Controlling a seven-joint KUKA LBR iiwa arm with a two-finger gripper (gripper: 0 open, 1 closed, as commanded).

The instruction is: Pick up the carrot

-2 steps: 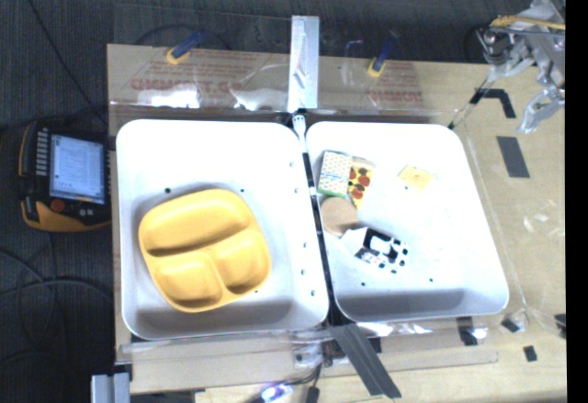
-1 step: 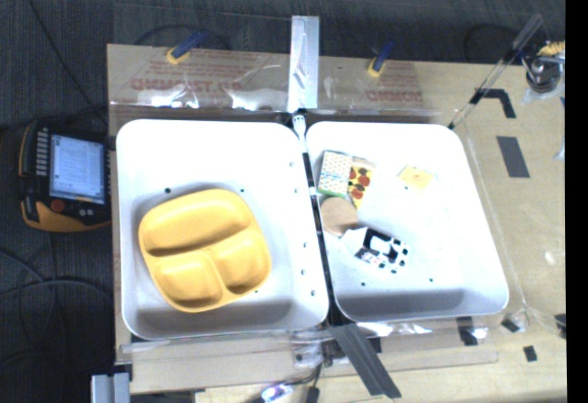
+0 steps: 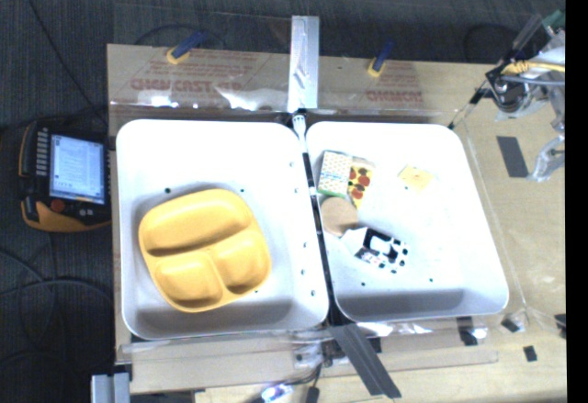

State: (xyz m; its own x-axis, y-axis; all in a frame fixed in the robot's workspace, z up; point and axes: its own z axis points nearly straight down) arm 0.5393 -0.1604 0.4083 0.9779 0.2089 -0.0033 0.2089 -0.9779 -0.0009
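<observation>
Right bin rim (image 3: pixel 418 307): nearest us, bare white. The arm comes in from the right, so the jaws cross this bin first.
Blk/wht piece (image 3: pixel 381 250): lies on the approach side of the target, near it but apart. It'd sit on the arm side of the jaws once they're over the target.
Carrot (image 3: pixel 336 214): we take it to be the tan stub in the right bin, hard by the divider wall (image 3: pixel 312 208) and touching the lower edge of the patterned card (image 3: pixel 342 175). ID isn't certain, since it's small and dull in colour.
Pale chip (image 3: pixel 415 176): well apart from the stub; ignore.
Left bin: holds the yellow divided tray (image 3: pixel 204 247), beyond the wall from the jaws. Not our concern.
Jaws: we can't tell their state from this view.
How to do it well: we'd come straight down w/ jaws wide and the closing line parallel to the wall, so neither finger has to fit btwn stub and wall. Centre on the stub's bare lower half, away from the card.
Risk: nipping the card edge along w/ the stub, or a finger landing on the wall.
</observation>
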